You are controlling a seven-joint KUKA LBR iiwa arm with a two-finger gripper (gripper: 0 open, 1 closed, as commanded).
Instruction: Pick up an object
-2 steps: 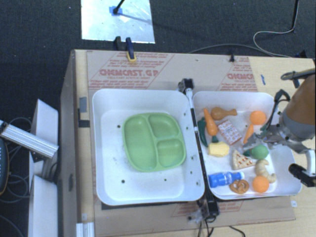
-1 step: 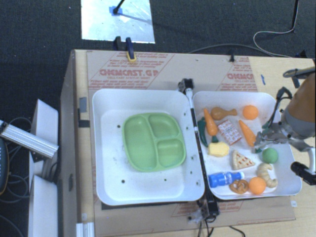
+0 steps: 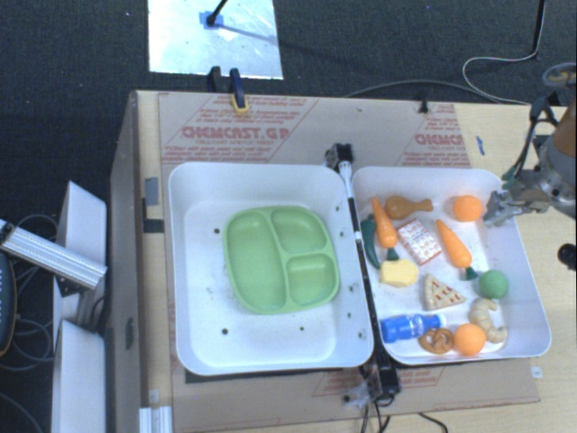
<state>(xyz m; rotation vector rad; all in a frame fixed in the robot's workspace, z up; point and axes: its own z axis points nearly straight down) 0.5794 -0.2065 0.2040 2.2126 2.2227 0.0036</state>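
The grey two-finger metal gripper (image 3: 501, 207) hung over the far right edge of the right shallow white plastic bin (image 3: 534, 307), on an arm reaching in from the right. Whether it was released or clenched could not be told, and nothing was visibly caught in it.

Just left of it, in the bin's far right part, lay a round orange toy fruit (image 3: 467, 208). Near that, a long orange toy carrot (image 3: 453, 244) lay slanted, and a small green ball (image 3: 493, 283) sat just nearer, by the right wall. At the far left of the bin was a brown toy drumstick (image 3: 407, 207), with a second orange toy carrot with a green top (image 3: 381, 227) beside the left wall. In the middle lay a small red-and-white patterned packet (image 3: 419, 241), a pale yellow toy cheese block (image 3: 399, 272) and a tan triangular toy pizza slice (image 3: 443, 292). Along the near side lay a blue toy bottle with a white cap (image 3: 407, 327), a brown toy pretzel (image 3: 438, 340), a second round orange toy fruit (image 3: 469, 338) and a beige knobbly toy piece (image 3: 488, 315).

The left shallow white plastic bin (image 3: 203, 332) touched the right one and held a light green divided plastic plate (image 3: 280, 259) at its middle. Both bins rested on a cardboard sheet with red lettering (image 3: 270, 126).
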